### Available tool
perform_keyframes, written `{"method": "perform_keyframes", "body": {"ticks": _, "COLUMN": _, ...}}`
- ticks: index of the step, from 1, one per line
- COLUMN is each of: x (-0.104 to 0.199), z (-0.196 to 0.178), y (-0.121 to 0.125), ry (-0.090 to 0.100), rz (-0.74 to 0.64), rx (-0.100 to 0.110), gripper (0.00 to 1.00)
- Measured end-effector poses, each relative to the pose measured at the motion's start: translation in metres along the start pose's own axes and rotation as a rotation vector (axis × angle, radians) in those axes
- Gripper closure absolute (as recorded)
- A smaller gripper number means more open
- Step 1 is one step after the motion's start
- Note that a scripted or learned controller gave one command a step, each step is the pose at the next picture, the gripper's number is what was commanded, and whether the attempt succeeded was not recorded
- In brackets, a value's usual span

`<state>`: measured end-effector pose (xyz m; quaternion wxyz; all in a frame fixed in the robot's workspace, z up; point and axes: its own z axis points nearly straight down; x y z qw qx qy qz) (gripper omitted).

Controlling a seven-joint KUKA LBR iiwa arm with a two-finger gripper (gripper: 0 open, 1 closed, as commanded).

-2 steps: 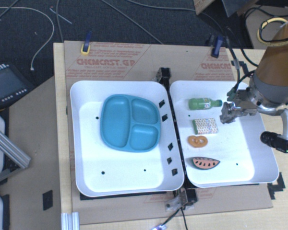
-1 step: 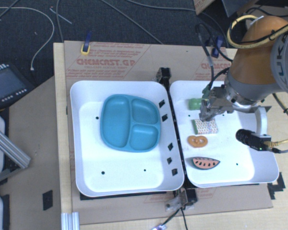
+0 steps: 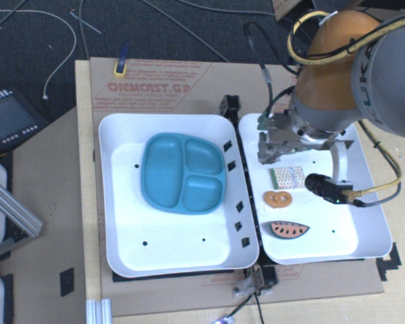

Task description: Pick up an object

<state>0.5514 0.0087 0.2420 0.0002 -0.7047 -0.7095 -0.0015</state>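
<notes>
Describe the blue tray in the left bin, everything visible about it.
The blue tray is a light blue, rounded-corner plate, plastic by its look, split by raised ridges into three compartments: one large on the view's left, two smaller on the right. It lies flat, slightly rotated, in the upper middle of the left bin, touching only the floor. Nothing lies in it.

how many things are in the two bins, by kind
Divided plate, blue, left bin: 1
Toy foods, right bin: 3, the pretzel, the watermelon slice and a speckled square piece
Total: 4
The gripper sits above the square piece at the right bin's upper left.
</notes>
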Motion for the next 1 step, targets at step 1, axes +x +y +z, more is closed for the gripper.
{"method": "perform_keyframes", "body": {"ticks": 1, "x": 0.0465, "z": 0.0084, "y": 0.0227, "ry": 0.0, "rz": 0.001, "rx": 0.001, "gripper": 1.0}}
